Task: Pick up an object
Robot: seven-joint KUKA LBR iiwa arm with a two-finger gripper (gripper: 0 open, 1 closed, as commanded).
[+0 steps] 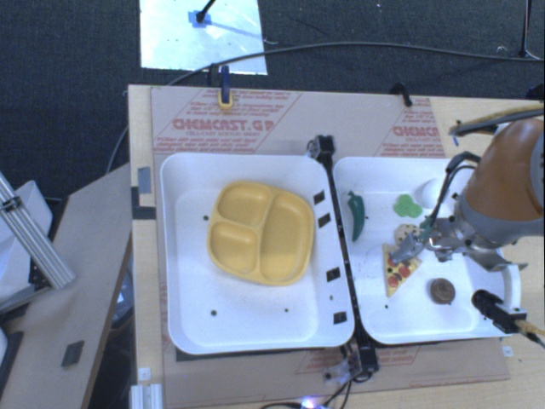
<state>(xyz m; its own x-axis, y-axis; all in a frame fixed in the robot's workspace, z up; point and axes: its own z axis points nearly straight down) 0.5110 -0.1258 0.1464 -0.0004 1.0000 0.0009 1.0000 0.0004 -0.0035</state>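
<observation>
Two bins (196,331) were recorded. Left: one yellow tray (260,231). Right: one pizza slice (398,271), centre; pepper (356,213), 10 o'clock; cookie (441,290), 5 o'clock; green piece (408,204). Gripper (412,244) was seen above the slice; its grip could not be told.

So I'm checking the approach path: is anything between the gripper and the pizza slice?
Nothing visible. The gripper sits right at the upper end of the pizza slice; the green pepper and brown cookie lie off to either side.

Dark speckled carpet floor (68,66) surrounds a pale wooden bench (281,113); a shiny square metal sheet (200,24) lies on it behind, a grey side table (81,262) left
</observation>
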